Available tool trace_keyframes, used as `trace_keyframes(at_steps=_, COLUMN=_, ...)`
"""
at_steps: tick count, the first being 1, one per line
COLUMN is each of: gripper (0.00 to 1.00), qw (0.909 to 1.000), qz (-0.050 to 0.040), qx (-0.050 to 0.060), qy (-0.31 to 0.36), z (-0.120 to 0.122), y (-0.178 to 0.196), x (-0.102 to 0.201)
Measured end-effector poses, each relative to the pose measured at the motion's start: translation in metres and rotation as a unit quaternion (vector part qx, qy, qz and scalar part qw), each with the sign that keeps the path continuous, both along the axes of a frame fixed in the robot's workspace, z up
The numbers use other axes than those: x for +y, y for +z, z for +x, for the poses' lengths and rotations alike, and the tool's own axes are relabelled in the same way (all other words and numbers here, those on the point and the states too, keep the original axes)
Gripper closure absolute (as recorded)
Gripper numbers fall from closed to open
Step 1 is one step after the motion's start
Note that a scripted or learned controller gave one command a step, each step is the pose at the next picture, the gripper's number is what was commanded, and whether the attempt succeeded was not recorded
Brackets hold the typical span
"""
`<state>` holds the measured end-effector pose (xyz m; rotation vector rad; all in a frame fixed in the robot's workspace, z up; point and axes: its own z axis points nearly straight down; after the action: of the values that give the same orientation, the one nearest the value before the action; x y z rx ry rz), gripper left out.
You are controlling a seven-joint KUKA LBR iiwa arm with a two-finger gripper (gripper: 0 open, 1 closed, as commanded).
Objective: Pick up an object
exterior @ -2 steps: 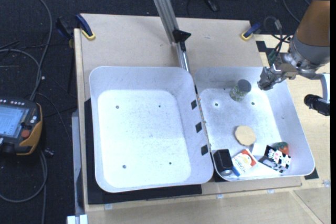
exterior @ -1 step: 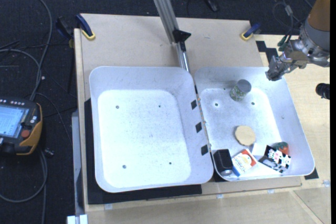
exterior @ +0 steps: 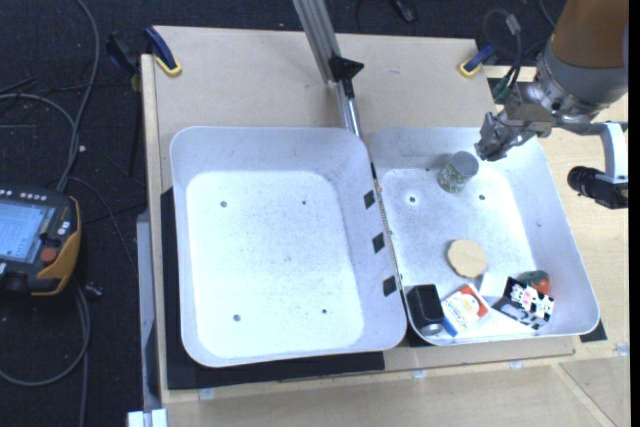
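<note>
Above right bin (exterior: 560, 215), gripper (exterior: 492, 150) beside jar (exterior: 457, 172).

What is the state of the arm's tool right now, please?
Tool: whether it is open or shut cannot be told; it sits over the right white bin, just beside the small greenish glass jar, with nothing seen in its grasp.

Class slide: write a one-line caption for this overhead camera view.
Claw poised beside a jar in the right bin; disc and packets lie nearer.
</note>
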<state>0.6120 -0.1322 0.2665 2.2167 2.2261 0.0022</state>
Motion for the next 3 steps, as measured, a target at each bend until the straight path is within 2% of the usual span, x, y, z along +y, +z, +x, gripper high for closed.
trace_keyframes(at_steps=3, gripper=1.0, qw=1.0, qz=0.0, qx=0.001, qy=0.0, z=-0.02, y=-0.04, x=0.164)
